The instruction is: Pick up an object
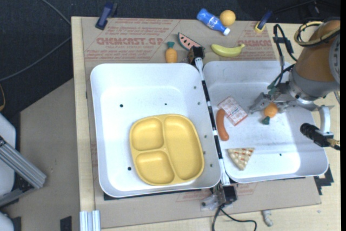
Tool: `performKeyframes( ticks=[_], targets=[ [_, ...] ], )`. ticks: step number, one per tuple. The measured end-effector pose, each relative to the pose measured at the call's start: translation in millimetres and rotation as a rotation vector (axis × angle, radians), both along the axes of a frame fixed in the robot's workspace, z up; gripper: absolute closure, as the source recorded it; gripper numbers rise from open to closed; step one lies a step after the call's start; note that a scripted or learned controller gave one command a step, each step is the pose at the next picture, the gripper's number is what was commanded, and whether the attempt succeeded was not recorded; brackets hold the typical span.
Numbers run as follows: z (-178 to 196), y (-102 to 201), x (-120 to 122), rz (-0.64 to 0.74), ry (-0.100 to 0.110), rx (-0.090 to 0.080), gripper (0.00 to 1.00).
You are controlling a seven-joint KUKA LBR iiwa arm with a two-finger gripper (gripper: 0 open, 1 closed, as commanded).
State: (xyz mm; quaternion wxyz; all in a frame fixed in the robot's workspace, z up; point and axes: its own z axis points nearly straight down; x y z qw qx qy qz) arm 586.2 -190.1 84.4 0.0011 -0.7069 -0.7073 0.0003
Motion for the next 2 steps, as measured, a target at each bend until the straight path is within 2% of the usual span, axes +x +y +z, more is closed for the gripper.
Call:
performKeyframes(
  ticks=[1, 2],
  targets=[
    [10.3, -0.4, 0.5, 0.0, -0.002, -0.001, 1.0],
    [-1.0, 50.9, 58.5, -0.007, 0.029, 0.005, 1.0]
  ],
)
